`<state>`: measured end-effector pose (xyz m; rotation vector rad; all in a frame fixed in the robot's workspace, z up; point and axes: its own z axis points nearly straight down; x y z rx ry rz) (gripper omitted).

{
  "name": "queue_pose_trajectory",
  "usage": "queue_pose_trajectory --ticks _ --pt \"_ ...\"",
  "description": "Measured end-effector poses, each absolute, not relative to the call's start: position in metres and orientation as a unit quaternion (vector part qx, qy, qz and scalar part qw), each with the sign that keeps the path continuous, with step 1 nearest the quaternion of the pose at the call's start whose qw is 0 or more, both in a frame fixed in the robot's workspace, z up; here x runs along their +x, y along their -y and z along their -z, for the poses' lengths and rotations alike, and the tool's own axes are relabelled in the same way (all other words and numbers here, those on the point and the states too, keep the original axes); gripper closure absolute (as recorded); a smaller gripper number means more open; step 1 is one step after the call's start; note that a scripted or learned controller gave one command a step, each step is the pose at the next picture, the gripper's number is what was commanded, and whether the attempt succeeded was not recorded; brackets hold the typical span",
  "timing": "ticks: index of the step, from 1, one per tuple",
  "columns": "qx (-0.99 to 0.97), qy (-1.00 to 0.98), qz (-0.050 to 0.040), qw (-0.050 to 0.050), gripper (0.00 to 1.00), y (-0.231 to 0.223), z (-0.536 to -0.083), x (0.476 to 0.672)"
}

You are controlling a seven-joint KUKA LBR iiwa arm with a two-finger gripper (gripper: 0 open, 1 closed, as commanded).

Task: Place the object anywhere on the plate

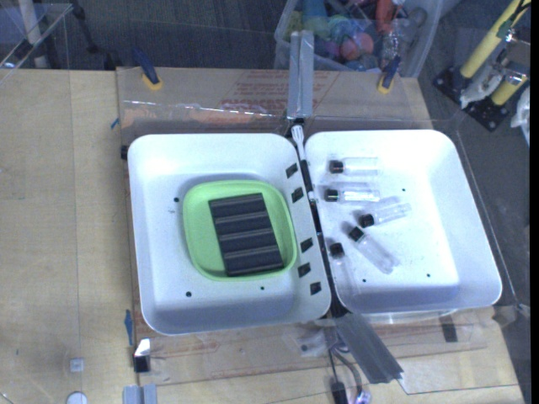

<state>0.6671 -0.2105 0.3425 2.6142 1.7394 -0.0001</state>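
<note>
Clear plastic: the things I am to move are four small see-through vials with black caps, all lying on their sides in the right bin (438, 259), none on the plate.
Vial, top (354, 166): cap to the left, body pointing right, close to the bin's far left corner.
Vial, second (354, 195): just below the first and nearly parallel to it, apart from it.
Vial, third (383, 214): tilted, cap at its lower left, body rising to the right.
Vial, fourth (370, 249): slanting down to the right, its cap close to the third one's cap; I cannot tell whether they touch.
Look: the clear bodies almost vanish against the white floor, so I judge the black caps my best guide to where each one lies.
Step in hand: picking one vial, as I judge it; nothing is lifted yet.
How to do it well: I would take the top or second vial, since each lies apart from its neighbours, and close across the body, not along it, because a round vial is likely to roll.
My hand: I cannot tell whether it is apart or together.
Plate (195, 225): green, square with rounded corners, in the middle of the left bin (160, 167).
Black block (245, 234): ridged, dark, covering most of the plate; I would set the vial on it or on the green edge.
Divider: the two bins meet along a raised rim I must carry the vial over.
</note>
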Motion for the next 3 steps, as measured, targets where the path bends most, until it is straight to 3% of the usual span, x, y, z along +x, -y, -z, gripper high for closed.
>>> queue_pose_trajectory --ticks 1,3 --pt "0.844 -0.536 -0.0001 0.001 0.0 0.2122 -0.4358 0.6676" --pt "0.879 -0.476 0.0002 0.001 0.0 0.2131 -0.4349 0.6676"
